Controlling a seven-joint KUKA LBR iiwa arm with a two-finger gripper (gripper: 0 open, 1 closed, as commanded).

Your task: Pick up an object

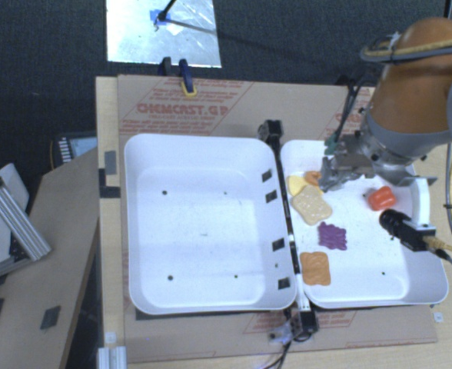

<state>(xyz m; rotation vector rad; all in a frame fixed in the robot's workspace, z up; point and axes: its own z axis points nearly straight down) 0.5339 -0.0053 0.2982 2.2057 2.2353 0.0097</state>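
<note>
Here the gripper [327, 181] reaches down by the beige cracker [311, 204]; its grip state cannot be told.

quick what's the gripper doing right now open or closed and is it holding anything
Gripper: low in the right bin, by the yellow piece and the cracker. Open or closed: cannot be told. No object visibly held.

Dark speckled carpet floor [41, 68] surrounds the pale wooden worktop [72, 229], which carries a brown printed cardboard sheet [211, 102]. A shiny square metal plate [163, 21] lies on the floor beyond, and a silver aluminium frame rail [7, 210] leans in at the left.
</note>
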